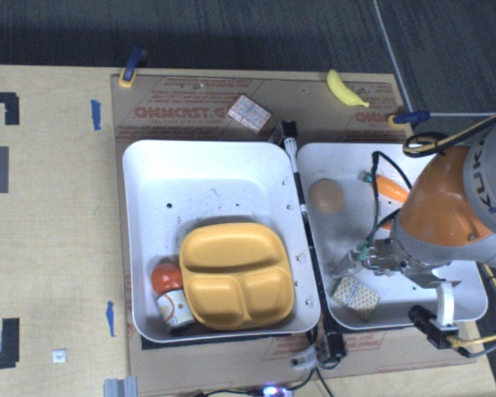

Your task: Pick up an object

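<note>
My gripper (pixel 365 259) reaches down into the right bin (pixel 337 231) from the right, under the arm's orange band. It hangs just above and behind a small white patterned packet (pixel 356 294) lying near the bin's front wall. A beige round object (pixel 326 195) rests farther back in the same bin. An orange object (pixel 390 188) lies at the back, partly hidden by the arm. Nothing shows between the gripper and the packet.
The left bin (pixel 136 222) holds a large yellow compartment tray (pixel 234 273) and a red-and-white can (pixel 172 296) wedged at its front left. Behind the bins, a yellow banana (pixel 345 89) and a small patterned box (pixel 248 112) lie on the cardboard.
</note>
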Available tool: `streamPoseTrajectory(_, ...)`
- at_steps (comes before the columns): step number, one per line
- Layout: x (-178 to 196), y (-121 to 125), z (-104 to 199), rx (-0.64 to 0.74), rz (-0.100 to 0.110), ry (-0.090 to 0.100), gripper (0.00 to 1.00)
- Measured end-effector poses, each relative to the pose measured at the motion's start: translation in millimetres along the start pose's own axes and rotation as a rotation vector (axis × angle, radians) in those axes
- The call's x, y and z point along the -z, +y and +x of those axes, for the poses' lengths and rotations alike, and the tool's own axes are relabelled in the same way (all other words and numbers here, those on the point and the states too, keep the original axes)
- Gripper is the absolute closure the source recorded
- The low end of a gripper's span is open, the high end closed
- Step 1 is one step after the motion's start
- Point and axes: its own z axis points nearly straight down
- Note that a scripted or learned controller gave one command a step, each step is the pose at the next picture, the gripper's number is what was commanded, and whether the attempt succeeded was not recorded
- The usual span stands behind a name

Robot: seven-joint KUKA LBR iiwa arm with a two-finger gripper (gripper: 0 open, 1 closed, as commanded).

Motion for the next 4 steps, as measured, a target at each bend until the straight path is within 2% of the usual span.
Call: streamPoseTrajectory(4,-0.1,-0.1,-0.3,0.0,-0.002,-0.001,0.0)
